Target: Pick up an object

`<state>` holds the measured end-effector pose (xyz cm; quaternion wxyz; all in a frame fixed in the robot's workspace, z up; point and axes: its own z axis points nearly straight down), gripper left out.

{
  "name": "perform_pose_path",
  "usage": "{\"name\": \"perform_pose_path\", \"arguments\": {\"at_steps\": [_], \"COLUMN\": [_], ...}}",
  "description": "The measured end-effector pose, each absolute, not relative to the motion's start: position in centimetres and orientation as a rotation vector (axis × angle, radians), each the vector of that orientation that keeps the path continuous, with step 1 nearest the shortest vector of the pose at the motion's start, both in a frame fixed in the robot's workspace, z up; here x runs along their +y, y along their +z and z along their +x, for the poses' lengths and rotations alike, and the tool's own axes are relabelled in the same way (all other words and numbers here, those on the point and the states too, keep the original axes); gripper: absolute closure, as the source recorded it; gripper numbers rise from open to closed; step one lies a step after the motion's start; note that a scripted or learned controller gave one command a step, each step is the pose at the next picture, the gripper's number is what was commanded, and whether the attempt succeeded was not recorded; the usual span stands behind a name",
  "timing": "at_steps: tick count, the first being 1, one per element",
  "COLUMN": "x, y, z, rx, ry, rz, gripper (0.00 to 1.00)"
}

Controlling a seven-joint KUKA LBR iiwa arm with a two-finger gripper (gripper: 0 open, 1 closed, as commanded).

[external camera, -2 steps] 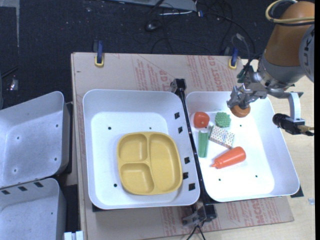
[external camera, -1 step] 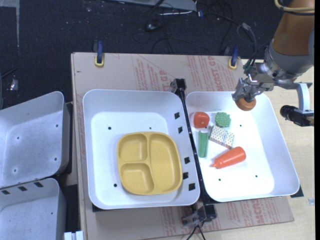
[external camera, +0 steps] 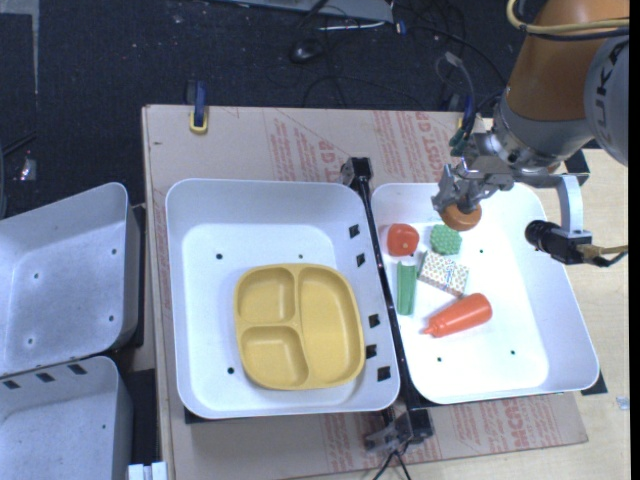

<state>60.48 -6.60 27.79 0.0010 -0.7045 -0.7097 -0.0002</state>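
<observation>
- Yellow divided plate (external camera: 298, 325) lies in the left bin (external camera: 190, 268).
- Gripper (external camera: 461, 211) hangs over the right bin (external camera: 560, 358), jaws closed on a small orange-brown ball (external camera: 462, 215).
- Carrot (external camera: 460, 315) lies at six o'clock of the gripper.

My gripper (external camera: 461, 208) is pinching a small round orange-brown object (external camera: 462, 215) between its fingers, lifting it above the right bin (external camera: 560, 368) near the bin's far edge

A robotics lab. A particle-board bench (external camera: 260, 128) carries two white bins (external camera: 190, 218) under an industrial arm (external camera: 565, 58), with loose cables (external camera: 330, 28) trailing over a dark speckled floor (external camera: 90, 58).
</observation>
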Motion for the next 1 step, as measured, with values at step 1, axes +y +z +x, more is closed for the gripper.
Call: {"name": "perform_pose_path", "arguments": {"at_steps": [1], "x": [-2.22], "y": [27.33], "z": [59.32], "rx": [-2.227], "ry": [0.001], "rz": [-2.212], "gripper": [1.0]}}
